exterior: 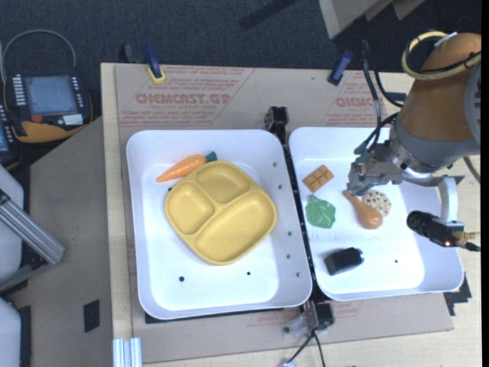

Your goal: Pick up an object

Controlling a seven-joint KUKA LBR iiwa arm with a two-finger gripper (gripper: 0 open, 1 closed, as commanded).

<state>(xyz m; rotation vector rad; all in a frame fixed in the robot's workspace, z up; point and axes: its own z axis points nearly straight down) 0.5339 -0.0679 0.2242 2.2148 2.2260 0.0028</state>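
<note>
Camera view: drumstick (pixel 365 209) lies diagonally, thin end up-left beneath end effector (pixel 362 180), whose grip state is unclear.

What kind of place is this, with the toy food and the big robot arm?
Probably a robot lab or test bench. A grey and orange arm reaches over two white bins clamped to a board, holding toy food like a carrot, and a control pendant sits nearby.

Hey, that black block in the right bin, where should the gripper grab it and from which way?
Probably from straight above, closing across the short width of the black block. It lies flat and slightly tilted, with bare right bin floor all round it, apart from the green leaf farther up.
</note>
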